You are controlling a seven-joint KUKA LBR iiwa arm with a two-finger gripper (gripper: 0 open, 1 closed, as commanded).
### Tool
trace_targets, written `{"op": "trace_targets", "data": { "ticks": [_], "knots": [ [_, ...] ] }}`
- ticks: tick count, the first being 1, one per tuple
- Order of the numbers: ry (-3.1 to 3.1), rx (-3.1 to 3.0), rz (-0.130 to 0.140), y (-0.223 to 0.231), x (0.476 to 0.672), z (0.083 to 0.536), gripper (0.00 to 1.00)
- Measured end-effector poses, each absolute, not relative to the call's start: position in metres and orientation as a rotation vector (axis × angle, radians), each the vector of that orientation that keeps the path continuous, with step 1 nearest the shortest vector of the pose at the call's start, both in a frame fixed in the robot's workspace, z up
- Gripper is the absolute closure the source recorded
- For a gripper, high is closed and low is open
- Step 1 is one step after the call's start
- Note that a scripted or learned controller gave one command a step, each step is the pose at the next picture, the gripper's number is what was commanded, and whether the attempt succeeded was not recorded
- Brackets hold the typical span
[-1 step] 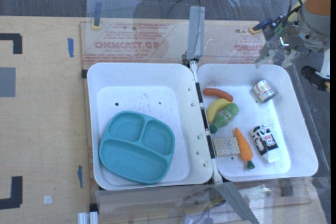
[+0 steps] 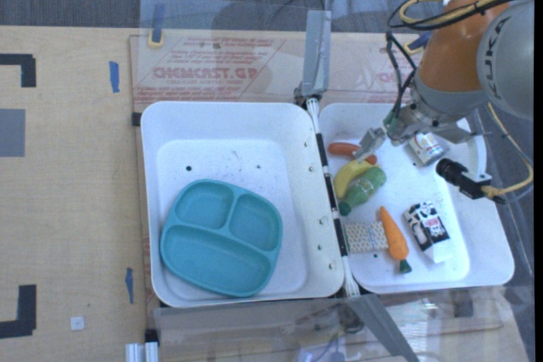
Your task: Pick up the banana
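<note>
Banana [image 2: 348,175]: lodged against the green pear [image 2: 365,187], untouched. Gripper [image 2: 371,142] is poised just above it, presumably for descent; its grip cannot be judged.

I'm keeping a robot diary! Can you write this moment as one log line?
gripper: above banana, not holding | banana: right bin, beside pear | plate: left bin

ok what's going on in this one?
A KUKA arm reaches in from the right over the right bin, with its gripper low near the bin's upper left part, just above the banana. The banana lies in the bin against a green item, with a small red-orange piece above it; nothing is lifted yet. A carrot, a milk carton and a can also lie in that bin. The left bin holds a teal divided plate.
</note>
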State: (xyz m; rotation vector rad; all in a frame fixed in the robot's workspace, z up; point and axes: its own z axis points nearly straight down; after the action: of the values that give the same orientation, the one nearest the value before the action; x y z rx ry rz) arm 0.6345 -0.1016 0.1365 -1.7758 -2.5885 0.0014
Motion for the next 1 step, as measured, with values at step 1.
{"op": "trace_targets", "data": {
  "ticks": [1],
  "knots": [
    [-2.552,-1.869,-0.029,-0.1008,0.6197,0.1068,0.0]
  ]
}}
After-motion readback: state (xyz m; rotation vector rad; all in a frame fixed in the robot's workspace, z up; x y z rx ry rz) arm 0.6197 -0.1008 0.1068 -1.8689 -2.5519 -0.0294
